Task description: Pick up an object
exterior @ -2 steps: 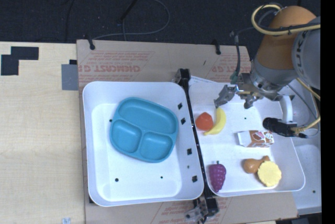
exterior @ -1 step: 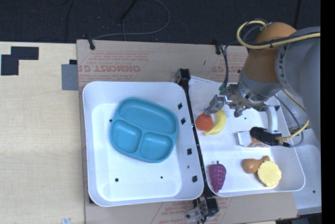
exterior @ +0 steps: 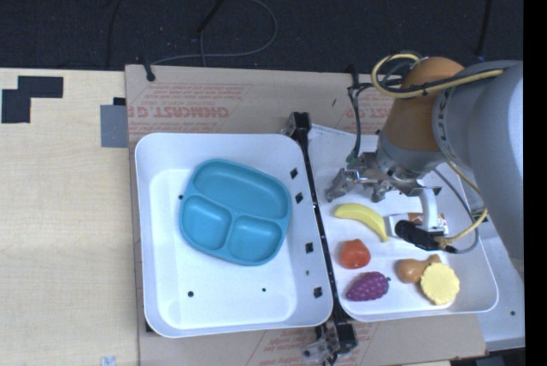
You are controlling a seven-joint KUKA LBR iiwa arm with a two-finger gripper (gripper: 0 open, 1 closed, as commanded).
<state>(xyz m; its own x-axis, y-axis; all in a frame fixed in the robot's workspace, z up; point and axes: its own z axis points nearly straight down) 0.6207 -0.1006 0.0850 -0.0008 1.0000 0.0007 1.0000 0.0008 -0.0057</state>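
Observation:
My gripper [exterior: 360,187] hangs over the back left part of the right bin [exterior: 487,292], just behind a yellow banana [exterior: 362,219]. Its fingers are spread open with nothing between them. In front of the banana lie a red tomato [exterior: 355,253] and a purple bunch of grapes [exterior: 367,286]. To the right of these sit a brown-orange pear-like piece [exterior: 410,269] and a yellow ridged piece [exterior: 439,283], which touch each other.
The left bin [exterior: 162,304] holds a blue divided plate [exterior: 234,211]. A black ridge [exterior: 312,210] separates the two bins. The grey arm with its orange band [exterior: 419,112] reaches in from the right, over the right bin's back edge.

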